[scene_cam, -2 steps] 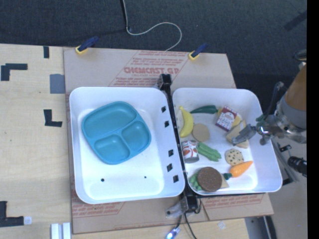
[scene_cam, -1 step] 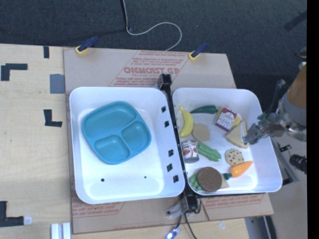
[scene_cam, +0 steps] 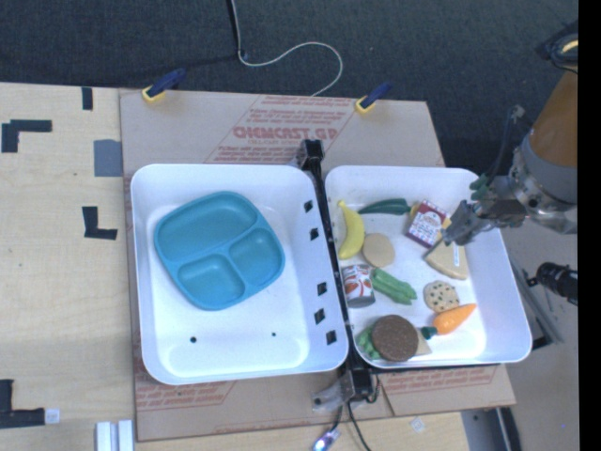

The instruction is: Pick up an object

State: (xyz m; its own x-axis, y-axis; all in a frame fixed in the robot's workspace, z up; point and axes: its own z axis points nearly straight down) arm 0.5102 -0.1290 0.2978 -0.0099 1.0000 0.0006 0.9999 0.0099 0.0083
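The gripper (scene_cam: 460, 230) is hanging over the right bin (scene_cam: 498, 346), near its right wall, just above the cheese wedge (scene_cam: 448, 261) and beside the small red carton (scene_cam: 425, 224). Whether it is wide or narrow I cannot tell; nothing is visibly caught in it.

Candidates are lying all through that bin: a banana (scene_cam: 350, 231) against the left wall, a green bean (scene_cam: 383, 207) at the back, a tan disc (scene_cam: 379, 250), a can (scene_cam: 358, 286), a green pod (scene_cam: 393, 287), a cookie (scene_cam: 439, 296), a carrot (scene_cam: 454, 318) and a burger (scene_cam: 394, 337) at the front. The left bin (scene_cam: 169, 350) is carrying a blue tray (scene_cam: 219, 249).

The step in hand looks like choosing and descending on a target. The wedge is nearest, but it is flat and lying close to the carton, so a drop between the two is risking a push rather than a grasp. Doing it well means centring over one item, turning across its narrow side, and going down straight, clear of the wall. The carrot or carton may be offering a firmer hold than the wedge.
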